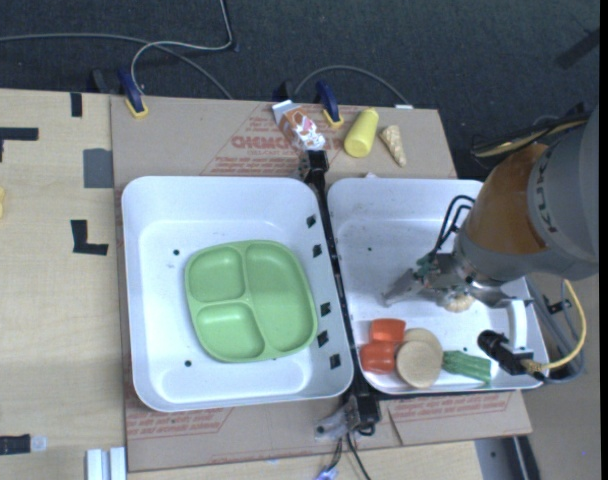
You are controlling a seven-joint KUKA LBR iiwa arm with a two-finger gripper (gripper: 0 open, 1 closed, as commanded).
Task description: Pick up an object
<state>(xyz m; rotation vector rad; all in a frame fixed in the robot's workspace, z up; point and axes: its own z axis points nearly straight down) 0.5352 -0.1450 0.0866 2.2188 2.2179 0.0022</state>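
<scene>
The gripper (pixel 409 286) hangs low in the middle of the right bin (pixel 384 208), reaching in from the frame's right; its metal fingers are too blurred and small to tell how far apart they stand or whether anything sits between them. Just below it, along the bin's lower edge, lie a red-orange block (pixel 382 346), a round tan disc (pixel 420 360) touching it, and a green piece (pixel 467 366) — partly hidden by a black fitting. The left bin (pixel 154 218) holds a green divided plate (pixel 250 299). Above the bins, a yellow cylinder (pixel 361 133), a small cone (pixel 394 145) and a carton (pixel 296 124) rest on cardboard (pixel 184 138) printed "CHEMCO" in red — the rest is unreadable.
</scene>
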